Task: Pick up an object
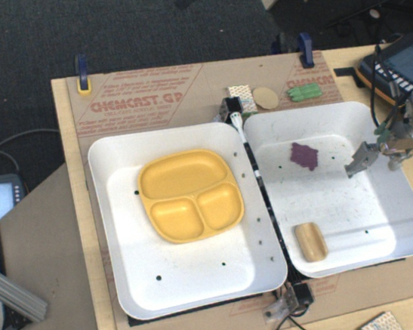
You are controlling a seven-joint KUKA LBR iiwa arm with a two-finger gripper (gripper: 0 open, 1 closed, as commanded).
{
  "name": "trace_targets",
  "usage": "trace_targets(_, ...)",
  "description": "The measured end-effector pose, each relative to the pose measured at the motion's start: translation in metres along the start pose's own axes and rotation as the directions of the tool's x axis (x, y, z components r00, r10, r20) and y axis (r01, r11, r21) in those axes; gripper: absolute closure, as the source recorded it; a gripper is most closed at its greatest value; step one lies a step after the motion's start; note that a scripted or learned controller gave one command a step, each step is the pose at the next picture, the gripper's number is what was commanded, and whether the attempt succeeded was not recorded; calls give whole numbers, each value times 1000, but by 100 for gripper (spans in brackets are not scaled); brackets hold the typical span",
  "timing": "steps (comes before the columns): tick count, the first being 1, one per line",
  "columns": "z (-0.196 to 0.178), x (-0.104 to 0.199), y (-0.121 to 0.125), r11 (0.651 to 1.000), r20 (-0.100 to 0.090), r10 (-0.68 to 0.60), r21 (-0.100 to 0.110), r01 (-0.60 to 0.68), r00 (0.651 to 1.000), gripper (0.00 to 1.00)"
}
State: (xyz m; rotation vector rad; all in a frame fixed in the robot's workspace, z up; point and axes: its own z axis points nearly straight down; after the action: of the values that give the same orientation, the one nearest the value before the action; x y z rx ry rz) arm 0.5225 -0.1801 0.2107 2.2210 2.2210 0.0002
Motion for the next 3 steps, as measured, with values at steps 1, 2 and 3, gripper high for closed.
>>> trace_targets(1,132,19,123,1000,-2,-4,-2,4,1000,0)
trace_targets(2,113,15,124,1000,2,-2,-9,2,1000,100)
trace_targets(3,114,16,124,1000,3,-2,-7,2,1000,0)
